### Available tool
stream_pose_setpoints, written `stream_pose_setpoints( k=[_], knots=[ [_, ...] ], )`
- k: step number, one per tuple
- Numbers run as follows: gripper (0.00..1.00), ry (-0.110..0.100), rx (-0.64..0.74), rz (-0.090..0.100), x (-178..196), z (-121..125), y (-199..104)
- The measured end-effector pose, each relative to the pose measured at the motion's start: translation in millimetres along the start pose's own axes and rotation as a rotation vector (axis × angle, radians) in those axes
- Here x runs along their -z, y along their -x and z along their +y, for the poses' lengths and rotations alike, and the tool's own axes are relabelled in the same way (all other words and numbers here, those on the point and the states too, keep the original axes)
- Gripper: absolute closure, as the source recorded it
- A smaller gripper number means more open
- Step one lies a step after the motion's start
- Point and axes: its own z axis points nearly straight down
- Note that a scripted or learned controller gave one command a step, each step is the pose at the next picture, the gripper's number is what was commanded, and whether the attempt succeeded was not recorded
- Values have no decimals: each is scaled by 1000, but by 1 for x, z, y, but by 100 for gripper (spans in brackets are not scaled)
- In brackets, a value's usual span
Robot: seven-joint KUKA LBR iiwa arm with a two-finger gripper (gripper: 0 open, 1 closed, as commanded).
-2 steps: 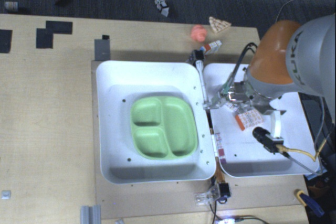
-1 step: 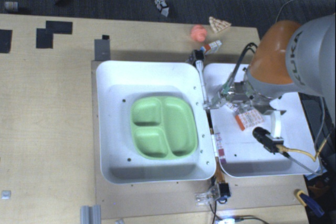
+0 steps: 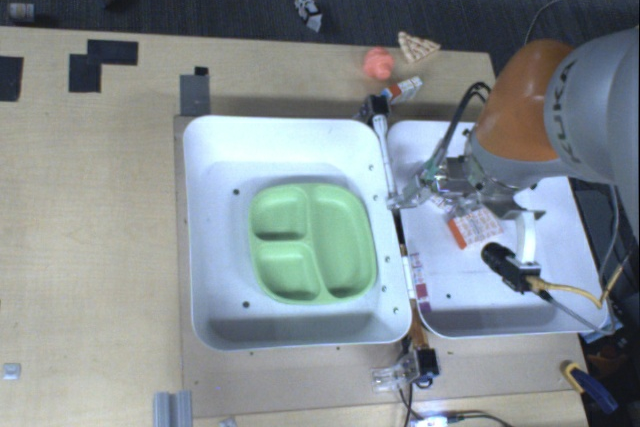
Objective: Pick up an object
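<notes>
My gripper (image 3: 432, 185) hangs low over the left part of the right bin (image 3: 500, 315), close to the wall shared with the left bin. The grey arm with its orange band (image 3: 520, 115) covers much of that bin from the right. An orange and white packet (image 3: 470, 227) lies in the right bin just right of and below the gripper, partly under the wrist. A small white piece (image 3: 527, 240) lies further right. Nothing shows between the gripper's tips from this angle.
The left bin (image 3: 210, 215) holds a green divided plate (image 3: 312, 240). Behind the bins on the bench lie a pink ball (image 3: 378, 63), a pizza-slice toy (image 3: 417, 46) and a small red and white tube (image 3: 405, 90). A dark block (image 3: 196, 93) stands at the left bin's back corner.
</notes>
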Motion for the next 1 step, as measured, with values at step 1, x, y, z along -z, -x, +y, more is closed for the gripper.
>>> stream_pose_setpoints(
  k=[1],
  knots=[
    [0, 0, -1, -1, 0, 0, 0]
  ],
)
